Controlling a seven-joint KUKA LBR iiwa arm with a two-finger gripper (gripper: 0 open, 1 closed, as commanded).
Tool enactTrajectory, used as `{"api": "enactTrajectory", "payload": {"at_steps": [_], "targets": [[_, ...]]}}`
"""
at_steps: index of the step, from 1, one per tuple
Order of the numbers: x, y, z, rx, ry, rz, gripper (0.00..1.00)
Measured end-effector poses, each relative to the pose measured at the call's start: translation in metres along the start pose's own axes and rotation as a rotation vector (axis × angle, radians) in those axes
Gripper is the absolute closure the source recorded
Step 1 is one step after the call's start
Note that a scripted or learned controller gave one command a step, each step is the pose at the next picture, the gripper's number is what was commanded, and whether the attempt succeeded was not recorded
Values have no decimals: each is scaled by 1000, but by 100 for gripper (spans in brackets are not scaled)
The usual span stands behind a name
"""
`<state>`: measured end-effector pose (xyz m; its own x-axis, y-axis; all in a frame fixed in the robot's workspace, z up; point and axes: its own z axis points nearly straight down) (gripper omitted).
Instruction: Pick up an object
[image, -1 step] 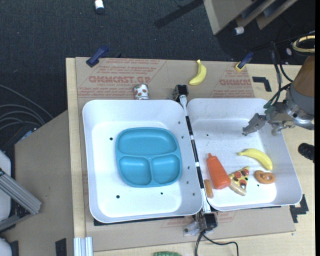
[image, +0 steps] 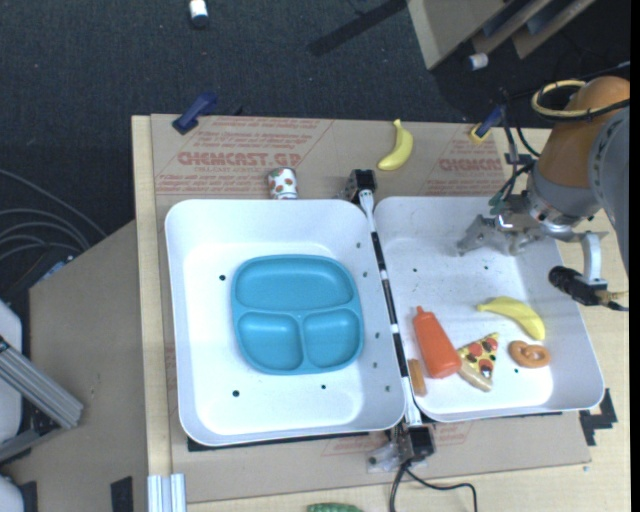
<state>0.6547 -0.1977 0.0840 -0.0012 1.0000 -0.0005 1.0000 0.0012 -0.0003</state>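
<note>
My gripper (image: 497, 237) hangs low over the upper part of the right bin (image: 440, 225), fingers spread open with nothing between them. Several small objects lie in the lower part of that bin, well below the gripper. These are an orange bottle (image: 435, 343), a pizza slice (image: 481, 360), a yellow banana (image: 515, 315) and a brown pretzel (image: 528, 353). A small brown piece (image: 417, 375) lies by the bin's left wall, beside the bottle.
The left bin (image: 190, 300) holds a blue divided plate (image: 297, 312). On the bench behind the bins lie a second banana (image: 397, 147), a small patterned cup (image: 283, 183) and a blue clip (image: 195, 112). A black clamp (image: 360, 185) sits where the bins meet.
</note>
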Motion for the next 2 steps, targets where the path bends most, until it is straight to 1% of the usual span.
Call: {"api": "enactTrajectory", "payload": {"at_steps": [1, 2], "targets": [[0, 1, -12, -4, -3, -1, 100], [0, 2, -22, -6, -4, -3, 100]]}}
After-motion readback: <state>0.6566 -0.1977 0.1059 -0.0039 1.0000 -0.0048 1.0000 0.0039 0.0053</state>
